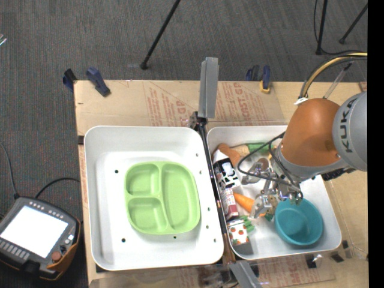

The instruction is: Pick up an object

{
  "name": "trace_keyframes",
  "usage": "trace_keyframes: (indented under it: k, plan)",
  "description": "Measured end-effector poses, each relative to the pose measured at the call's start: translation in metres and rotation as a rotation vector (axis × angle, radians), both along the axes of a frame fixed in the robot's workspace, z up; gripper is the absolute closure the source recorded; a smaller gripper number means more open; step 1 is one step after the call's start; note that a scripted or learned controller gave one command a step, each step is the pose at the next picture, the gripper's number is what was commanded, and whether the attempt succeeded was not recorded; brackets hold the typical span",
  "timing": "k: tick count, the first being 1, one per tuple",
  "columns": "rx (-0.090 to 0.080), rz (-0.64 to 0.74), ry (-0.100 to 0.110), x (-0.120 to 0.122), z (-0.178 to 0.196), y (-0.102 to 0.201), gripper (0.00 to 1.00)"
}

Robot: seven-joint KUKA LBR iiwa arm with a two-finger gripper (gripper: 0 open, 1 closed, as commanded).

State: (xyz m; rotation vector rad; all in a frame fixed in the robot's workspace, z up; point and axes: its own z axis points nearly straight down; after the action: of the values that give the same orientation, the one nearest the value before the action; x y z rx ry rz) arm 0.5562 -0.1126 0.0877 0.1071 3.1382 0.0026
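Nearest, a small strawberry carton (239, 233) leans in the right bin's (333, 230) front corner beside a teal bowl (299, 222). Just behind, the claw (266, 204) hangs low between the bowl's rim and a carrot (243, 201), probably positioned to take one of them; whether it is apart or closed cannot be told. A dark bottle (225, 176) lies along the dividing wall. The left bin (99, 161) holds a green divided plate (162, 197).

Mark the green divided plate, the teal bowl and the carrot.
green divided plate (162, 197), camera view, ridge between its compartments
teal bowl (298, 222), camera view, inner floor
carrot (243, 202), camera view, middle of the orange body
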Motion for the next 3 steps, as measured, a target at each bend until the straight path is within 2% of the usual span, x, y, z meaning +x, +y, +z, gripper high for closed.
trace_keyframes:
  k: [1,2,3]
  plan:
    - [-0.001,0.131,0.003,0.085,0.001,0.027,0.00]
    - [-0.004,0.162,0.000,0.030,0.000,-0.062,0.00]
    - [0.004,0.079,0.001,-0.019,-0.001,-0.049,0.00]
